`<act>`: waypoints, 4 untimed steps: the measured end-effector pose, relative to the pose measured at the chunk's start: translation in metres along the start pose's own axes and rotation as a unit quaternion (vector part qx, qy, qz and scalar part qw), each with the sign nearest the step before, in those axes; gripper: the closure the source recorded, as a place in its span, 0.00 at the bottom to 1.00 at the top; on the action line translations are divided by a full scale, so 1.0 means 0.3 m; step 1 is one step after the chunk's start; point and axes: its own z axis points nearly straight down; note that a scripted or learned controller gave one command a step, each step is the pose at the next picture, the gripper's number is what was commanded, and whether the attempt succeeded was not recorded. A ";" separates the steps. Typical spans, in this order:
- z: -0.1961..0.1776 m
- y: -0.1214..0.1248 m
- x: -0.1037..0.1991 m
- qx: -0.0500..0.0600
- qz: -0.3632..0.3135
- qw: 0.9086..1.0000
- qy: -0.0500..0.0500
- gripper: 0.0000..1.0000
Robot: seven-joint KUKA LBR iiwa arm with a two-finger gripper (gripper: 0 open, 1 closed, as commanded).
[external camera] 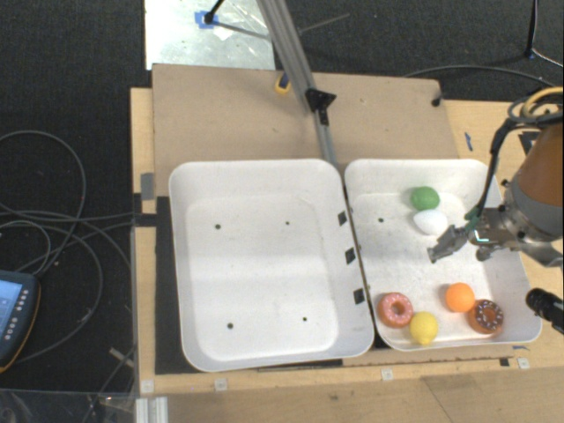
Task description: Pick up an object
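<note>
1. The arm (539, 192) reaches in from the right, its orange band above the wrist, and the gripper (460, 241) hangs over the middle of the right bin (370, 183).
2. Two dark fingers (441, 248) point left with a gap between them, slightly spread, and nothing sits in that gap: the gripper has hold of nothing.
3. Just beside the fingertips, toward the bin's far edge, lies a white egg-shaped object (430, 222); touching or not, one cannot tell.
4. A green ball (425, 197) sits right behind the white one, nearer the far edge.
5. Along the right bin's near edge: a pink donut (396, 309), then a yellow lemon (424, 327) just beside it.
6. Further toward the near right corner rests an orange ball (459, 297), with a chocolate donut (486, 316) close against it.
7. The left bin (264, 263) lies alongside, sharing the middle edge with the right one.
</note>
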 end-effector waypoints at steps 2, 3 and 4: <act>0.145 -0.022 0.005 0.000 0.002 1.000 0.000 0.00; 0.288 -0.008 0.006 0.000 0.002 1.000 0.000 0.00; 0.462 -0.008 0.008 0.001 0.002 1.000 0.000 0.00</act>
